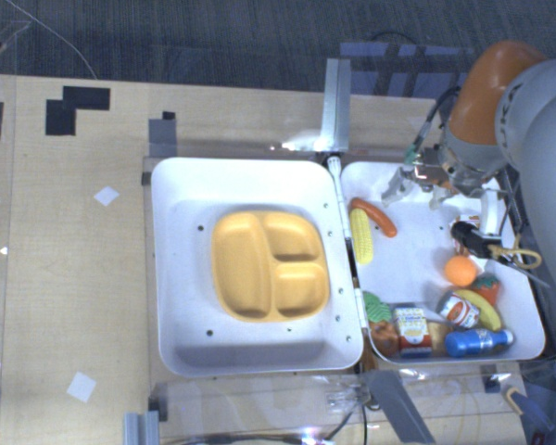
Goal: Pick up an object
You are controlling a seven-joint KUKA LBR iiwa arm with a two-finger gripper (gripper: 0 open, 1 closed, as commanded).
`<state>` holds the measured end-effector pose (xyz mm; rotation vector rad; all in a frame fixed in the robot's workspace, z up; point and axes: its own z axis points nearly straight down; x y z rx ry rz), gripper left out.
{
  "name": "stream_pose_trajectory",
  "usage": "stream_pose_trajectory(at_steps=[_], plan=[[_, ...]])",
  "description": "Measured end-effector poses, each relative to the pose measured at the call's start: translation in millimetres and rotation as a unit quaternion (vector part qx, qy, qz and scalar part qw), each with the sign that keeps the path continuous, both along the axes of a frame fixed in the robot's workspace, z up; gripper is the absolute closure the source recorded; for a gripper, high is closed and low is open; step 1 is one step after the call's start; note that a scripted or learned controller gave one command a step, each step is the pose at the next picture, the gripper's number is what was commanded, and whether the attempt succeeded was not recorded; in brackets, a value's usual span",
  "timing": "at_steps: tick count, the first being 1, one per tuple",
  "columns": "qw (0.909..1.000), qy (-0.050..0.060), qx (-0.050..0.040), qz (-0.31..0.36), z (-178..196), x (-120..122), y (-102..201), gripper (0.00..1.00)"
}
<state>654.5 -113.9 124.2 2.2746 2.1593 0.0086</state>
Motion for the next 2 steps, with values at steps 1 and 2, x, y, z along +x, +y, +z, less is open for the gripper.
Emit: stream_pose_trajectory(at_steps=[1, 2], plan=[[0.9599, 0.006, -0.0051, 0.28, -29.1, 14.7, 17.4, 0.0], [0.9593, -0.001, -0.0063, 0.282, -18.5, 18.1, 20.6, 1.0]])
